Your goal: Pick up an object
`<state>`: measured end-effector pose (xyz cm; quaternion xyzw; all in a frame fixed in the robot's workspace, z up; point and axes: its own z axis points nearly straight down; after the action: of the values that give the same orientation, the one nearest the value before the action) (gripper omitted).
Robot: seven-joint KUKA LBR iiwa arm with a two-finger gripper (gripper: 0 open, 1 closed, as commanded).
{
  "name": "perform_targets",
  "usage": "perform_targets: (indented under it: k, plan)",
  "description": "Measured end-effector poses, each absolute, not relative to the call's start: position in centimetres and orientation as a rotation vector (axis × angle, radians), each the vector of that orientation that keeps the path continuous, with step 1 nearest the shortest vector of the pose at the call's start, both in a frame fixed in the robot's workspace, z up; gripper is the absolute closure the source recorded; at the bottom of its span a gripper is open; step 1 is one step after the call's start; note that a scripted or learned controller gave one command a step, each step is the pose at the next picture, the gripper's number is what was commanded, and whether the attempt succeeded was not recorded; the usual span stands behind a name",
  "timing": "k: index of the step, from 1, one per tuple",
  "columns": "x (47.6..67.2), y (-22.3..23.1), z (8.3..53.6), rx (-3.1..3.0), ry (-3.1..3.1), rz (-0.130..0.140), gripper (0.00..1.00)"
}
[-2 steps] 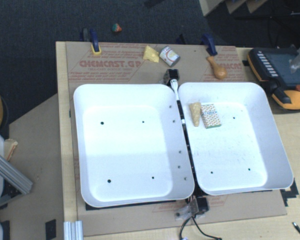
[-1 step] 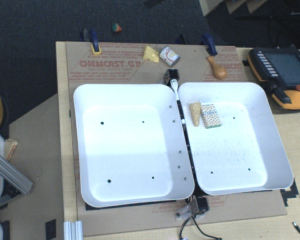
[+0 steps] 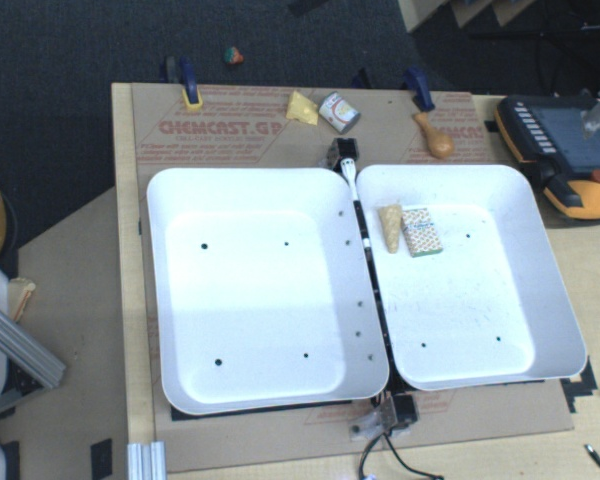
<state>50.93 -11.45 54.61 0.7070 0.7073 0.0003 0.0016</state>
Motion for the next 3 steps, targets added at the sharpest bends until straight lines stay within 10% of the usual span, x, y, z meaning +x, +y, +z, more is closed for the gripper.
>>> perform_targets:
  k: [1,2,3]
  plan:
    - [51.0,-11.4,55.7,2.215,2.216,0.004,1.0]
    - [51.0,-11.5,55.7,2.216,2.217,0.003,0.0]
    - [50.3,-2.8,48.7,2.217,2.238,-0.007,0.0]
